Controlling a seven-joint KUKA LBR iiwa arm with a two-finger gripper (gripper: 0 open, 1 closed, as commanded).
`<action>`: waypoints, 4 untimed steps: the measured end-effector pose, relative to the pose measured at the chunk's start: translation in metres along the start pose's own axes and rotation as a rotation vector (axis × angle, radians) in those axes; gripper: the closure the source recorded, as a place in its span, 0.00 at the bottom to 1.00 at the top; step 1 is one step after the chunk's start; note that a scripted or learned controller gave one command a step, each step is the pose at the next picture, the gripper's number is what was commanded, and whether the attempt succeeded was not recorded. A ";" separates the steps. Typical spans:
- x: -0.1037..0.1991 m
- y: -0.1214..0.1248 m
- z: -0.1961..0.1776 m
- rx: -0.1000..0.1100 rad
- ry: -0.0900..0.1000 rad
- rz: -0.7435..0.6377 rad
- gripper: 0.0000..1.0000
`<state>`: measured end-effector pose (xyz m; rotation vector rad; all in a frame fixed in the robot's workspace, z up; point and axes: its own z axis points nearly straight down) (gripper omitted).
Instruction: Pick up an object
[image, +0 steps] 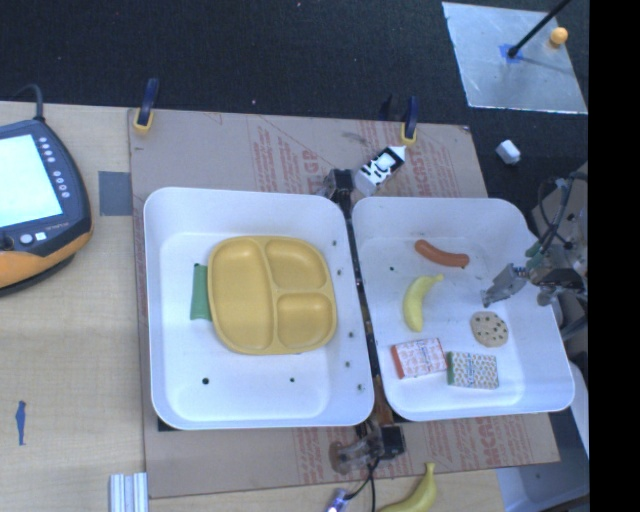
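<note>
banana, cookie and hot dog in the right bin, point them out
banana (419, 301), camera view, middle of its curved body
cookie (489, 329), camera view, centre of its round face
hot dog (442, 254), camera view, middle of its length

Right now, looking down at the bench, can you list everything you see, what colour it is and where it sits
White bins: 2, white, side by side on the bench.
Divided plate: 1, yellow, in the left bin.
Green item: 1, green, tucked under the plate's left edge.
Sausage: 1, reddish-orange, upper part of the right bin.
Banana: 1, yellow, middle of the right bin.
Cookie: 1, tan with dark spots, right of the banana.
Red-and-white packet: 1, lower part of the right bin.
Green packet: 1, right beside the red one.
Second banana: 1, yellow, on the bench below the bins.
Control pendant: 1, grey and orange, far left.
Gripper: 1, grey, over the right bin's right side.
</note>
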<state>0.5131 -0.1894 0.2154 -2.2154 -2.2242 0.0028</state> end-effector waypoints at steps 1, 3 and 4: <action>0.071 0.021 0.121 0.003 0.000 -0.002 0.00; 0.094 0.070 0.113 0.003 -0.002 -0.003 1.00; 0.154 0.106 0.023 -0.001 0.001 0.000 1.00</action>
